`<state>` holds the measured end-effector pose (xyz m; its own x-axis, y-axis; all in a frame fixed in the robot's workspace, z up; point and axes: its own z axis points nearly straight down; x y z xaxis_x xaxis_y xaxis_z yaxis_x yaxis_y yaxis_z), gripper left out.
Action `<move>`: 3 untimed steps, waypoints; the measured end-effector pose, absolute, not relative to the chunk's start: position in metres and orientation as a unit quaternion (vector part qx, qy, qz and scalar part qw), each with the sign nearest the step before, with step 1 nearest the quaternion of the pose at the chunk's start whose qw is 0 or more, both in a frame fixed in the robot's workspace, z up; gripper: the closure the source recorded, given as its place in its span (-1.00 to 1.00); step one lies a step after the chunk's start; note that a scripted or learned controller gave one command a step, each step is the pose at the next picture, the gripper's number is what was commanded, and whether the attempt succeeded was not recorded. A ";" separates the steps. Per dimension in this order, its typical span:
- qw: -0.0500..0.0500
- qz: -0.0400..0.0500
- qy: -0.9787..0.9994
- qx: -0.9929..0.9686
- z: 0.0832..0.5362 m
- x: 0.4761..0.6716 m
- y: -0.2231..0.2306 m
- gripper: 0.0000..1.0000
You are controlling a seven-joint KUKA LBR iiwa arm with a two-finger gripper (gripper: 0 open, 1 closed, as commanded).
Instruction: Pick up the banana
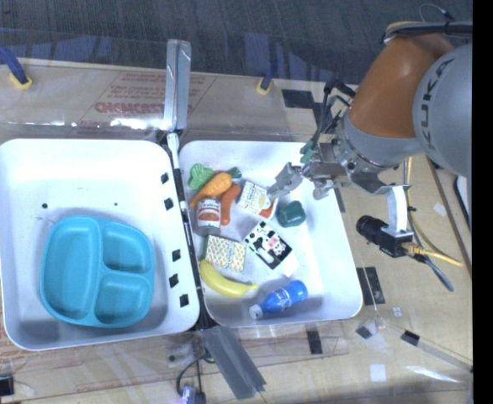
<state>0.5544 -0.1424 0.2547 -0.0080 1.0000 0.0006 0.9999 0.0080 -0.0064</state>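
- End effector (301,178) hanging over the right bin (341,251), at about 1 o'clock from its middle, above the teal block (292,214); open or clenched, cannot tell from this angle; nothing seen between its fingers.
- Banana (224,280) lying flat at the bin's 7 o'clock corner, near the front wall, well apart from the end effector.
- Progress, as a judgement: barely begun. Not yet reached, not yet gripped, not yet lifted. Left to do: travel toward 7 o'clock across the bin, descend, close on the fruit, raise it.
- Right bin contents: checkered card (226,252) just above the banana, at its 12 o'clock, touching or nearly so; blue bottle (280,300) at the banana's 3 o'clock, lying on its side close by; cow-print box (269,246) near the middle; small can (209,213) at 10 o'clock; carrot (211,187) and green toy (201,175) at 11 o'clock; white carton (253,198) near 12 o'clock.
- Likely trouble: crowding from card and bottle, little room beside the bin wall.
- Left bin (11,225): blue tray (98,270) with compartments, sitting toward 6 o'clock.
- Both bins side by side on the counter (103,99).
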 end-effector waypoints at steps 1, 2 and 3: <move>-0.003 0.000 -0.679 -0.734 0.111 0.576 -0.101 -1.00; 0.001 0.001 -0.631 -0.776 0.208 0.586 -0.144 -1.00; 0.002 0.001 -0.631 -0.776 0.208 0.585 -0.144 -1.00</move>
